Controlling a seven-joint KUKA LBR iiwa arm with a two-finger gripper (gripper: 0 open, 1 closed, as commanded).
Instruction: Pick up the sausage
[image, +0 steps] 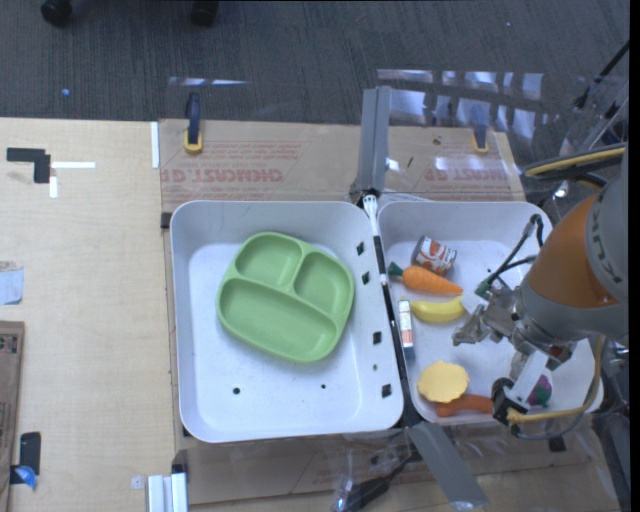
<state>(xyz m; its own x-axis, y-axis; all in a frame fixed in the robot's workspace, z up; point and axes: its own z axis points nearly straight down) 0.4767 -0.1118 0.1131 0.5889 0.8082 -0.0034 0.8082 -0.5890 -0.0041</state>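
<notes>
Orange sausage (470, 404) lies under a yellow disc (443, 381) — gripper (478, 328) nearby, finger state unclear

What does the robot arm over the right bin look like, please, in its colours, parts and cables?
The arm is thick and rounded, grey with a broad orange band above the wrist. Below it sits a grey metal gripper of angular parts. Thin dark cables loop along the wrist. A small green and purple patch shows near its lower end.

Two white bins (190, 300) sit on a pale wood counter (80, 300), holding a light green plate (285, 295), an orange carrot (432, 281), a yellow banana (438, 310), a reddish-brown sausage (470, 404) and a red-and-white can (436, 253).
</notes>
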